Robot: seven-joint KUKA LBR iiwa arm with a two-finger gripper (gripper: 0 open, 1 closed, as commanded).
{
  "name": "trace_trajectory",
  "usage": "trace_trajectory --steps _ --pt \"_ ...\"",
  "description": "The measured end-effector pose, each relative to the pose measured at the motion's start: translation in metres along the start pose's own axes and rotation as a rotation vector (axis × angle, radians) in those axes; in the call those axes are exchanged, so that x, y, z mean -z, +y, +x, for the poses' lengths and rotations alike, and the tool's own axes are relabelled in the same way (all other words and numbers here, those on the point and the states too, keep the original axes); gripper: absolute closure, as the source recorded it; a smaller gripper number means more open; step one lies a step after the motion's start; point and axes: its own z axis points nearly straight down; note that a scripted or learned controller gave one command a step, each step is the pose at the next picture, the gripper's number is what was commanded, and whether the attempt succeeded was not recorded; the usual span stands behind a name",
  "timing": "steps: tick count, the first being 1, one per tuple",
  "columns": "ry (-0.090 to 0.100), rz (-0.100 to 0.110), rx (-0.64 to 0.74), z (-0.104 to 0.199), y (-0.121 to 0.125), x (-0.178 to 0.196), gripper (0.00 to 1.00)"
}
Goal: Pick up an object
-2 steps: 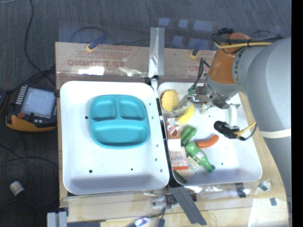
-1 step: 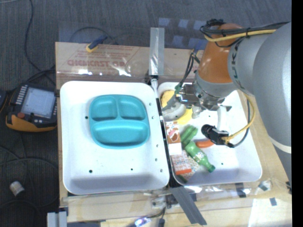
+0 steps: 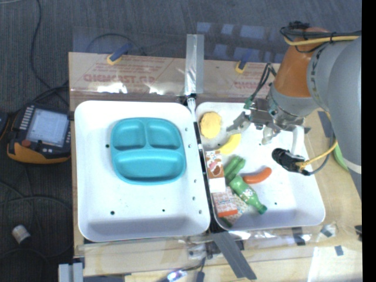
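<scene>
Two white bins sit side by side on the worktop [image 3: 82,60]. The left bin [image 3: 94,204] holds a teal divided tray [image 3: 147,150] at centre left of the frame. The right bin [image 3: 299,198] holds the loose objects, grouped along its left side: a round yellow-orange piece [image 3: 211,124] at the top, a banana [image 3: 231,143] just below and to its right, a green bottle [image 3: 247,195] lying tilted in the middle, an orange sausage-shaped piece [image 3: 258,175] beside it to the right, and printed packets [image 3: 216,184] along the dividing wall, running toward the lower edge.

The arm [image 3: 311,69] reaches in from the upper right. The tool [image 3: 258,122] stands over the upper part of the right bin, to the right of the banana and apart from it. Its fingers appear spread, with nothing between them; no object is held.

Judgement: the step in hand is the approach, with no grasp yet made. The nearest candidates are the banana and the yellow-orange piece, both toward the left of the tool. The next move calls for shifting over one object, lining the fingers across its narrow side, descending, and closing. Crowding among the banana, packets and bottle raises the risk of a fouled or empty grasp.
</scene>
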Motion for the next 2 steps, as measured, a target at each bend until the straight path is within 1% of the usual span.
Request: trace_trajectory --steps 1,2 --pt "-0.001 -0.013 -0.029 -0.004 0.019 -0.083 0.00" --pt "-0.001 -0.015 -0.027 -0.004 0.020 -0.072 1.00"
